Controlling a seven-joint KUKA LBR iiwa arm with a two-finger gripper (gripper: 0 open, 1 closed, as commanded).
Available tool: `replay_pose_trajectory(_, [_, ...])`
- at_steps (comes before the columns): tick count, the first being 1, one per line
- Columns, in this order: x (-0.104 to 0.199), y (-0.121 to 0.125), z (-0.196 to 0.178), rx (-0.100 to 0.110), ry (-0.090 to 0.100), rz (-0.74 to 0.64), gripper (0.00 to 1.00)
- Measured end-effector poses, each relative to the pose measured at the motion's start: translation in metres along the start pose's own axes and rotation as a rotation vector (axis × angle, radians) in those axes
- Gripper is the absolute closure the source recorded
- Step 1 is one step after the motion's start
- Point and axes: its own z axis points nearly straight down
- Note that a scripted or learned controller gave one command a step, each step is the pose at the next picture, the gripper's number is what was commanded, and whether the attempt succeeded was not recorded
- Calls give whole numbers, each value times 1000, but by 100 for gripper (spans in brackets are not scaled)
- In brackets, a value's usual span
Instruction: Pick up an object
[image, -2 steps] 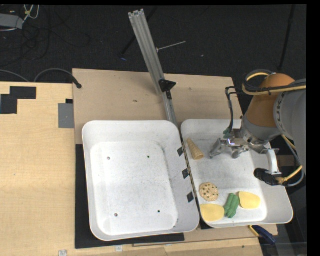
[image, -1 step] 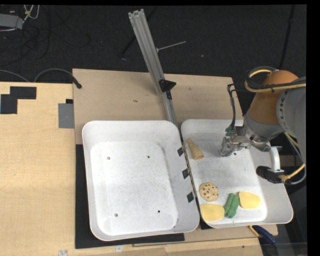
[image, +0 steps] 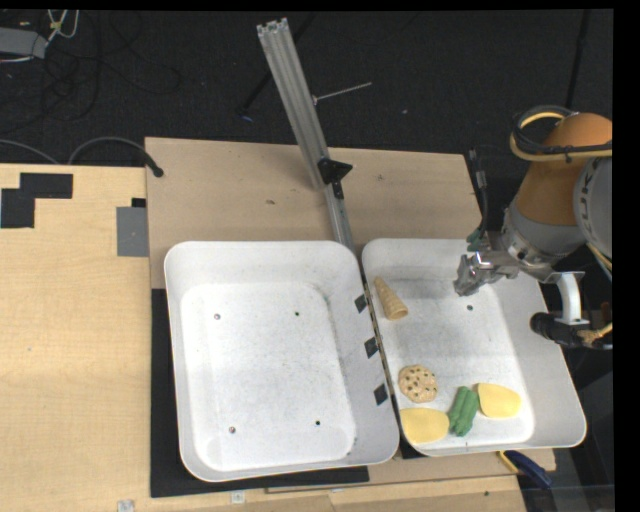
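My gripper hovers over the right bin's far end; can't tell its state, nothing visibly held. Cone by the left wall is nearest: looks light, stiff, grab mid-body. Cookie, green pod, two yellow pieces sit near the front.
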Motion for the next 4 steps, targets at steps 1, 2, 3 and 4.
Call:
replay_pose_trajectory(1, [4,1,-63,-2,0,0,100])
replay_pose_trajectory(2, [3,2,-79,2,1,-1,100])
replay_pose_trajectory(3, [53,-21,-70,8,3,-2,100])
replay_pose_trajectory(4, [99,-32,-80,6,4,-2,100])
